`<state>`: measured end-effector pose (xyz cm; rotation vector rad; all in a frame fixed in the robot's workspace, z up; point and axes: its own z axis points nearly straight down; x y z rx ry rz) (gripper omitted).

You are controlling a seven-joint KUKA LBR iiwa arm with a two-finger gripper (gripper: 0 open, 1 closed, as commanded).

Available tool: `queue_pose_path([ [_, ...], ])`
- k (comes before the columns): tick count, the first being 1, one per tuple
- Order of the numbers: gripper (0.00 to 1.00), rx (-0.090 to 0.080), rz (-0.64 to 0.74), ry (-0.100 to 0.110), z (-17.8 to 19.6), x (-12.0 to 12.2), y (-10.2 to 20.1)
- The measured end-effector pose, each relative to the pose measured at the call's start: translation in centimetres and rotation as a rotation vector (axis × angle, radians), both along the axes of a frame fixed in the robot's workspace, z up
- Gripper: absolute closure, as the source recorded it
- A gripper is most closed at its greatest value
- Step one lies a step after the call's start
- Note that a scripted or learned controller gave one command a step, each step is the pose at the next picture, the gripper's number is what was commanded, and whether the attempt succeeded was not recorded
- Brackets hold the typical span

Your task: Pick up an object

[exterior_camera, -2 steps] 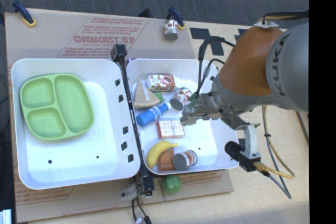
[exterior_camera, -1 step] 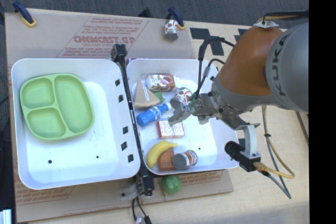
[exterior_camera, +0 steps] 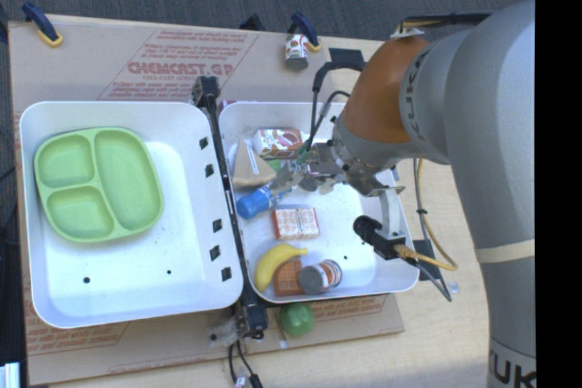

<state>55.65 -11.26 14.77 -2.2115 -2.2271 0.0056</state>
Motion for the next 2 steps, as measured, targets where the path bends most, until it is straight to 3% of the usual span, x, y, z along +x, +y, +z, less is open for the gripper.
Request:
queue_pose_path([
  [1, 0.00, 0.001, 0.000, -0.005, 8.1, -1.6, 7.9],
  [2, 0.00, 0.000, -0.001, 0.001, -1.1, -2.1, 1.9],
])
